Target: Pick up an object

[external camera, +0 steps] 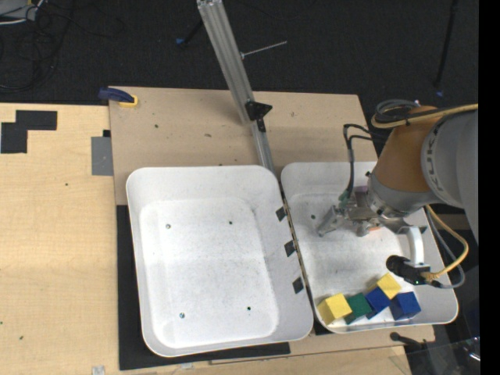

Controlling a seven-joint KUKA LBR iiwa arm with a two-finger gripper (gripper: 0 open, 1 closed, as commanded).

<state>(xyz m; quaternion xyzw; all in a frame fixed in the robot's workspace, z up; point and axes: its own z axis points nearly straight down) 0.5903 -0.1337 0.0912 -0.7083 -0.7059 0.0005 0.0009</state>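
Note:
Several small blocks lie bunched in the near corner of the right bin [328,190]: a yellow block [337,307], a green block [360,306], a blue block with a yellow top [383,291] and another blue block [405,305]. My gripper [334,219] hangs over the middle of the right bin, up and left of the blocks and apart from them. Its fingers spread toward the left with nothing between them.
The left bin [207,256] sits beside the right one, joined by black clips along the shared edge. A slanted aluminium rail [233,61] rises behind the bins. A black cable connector [406,270] dangles just above the blocks. The bulky arm covers the right bin's far right.

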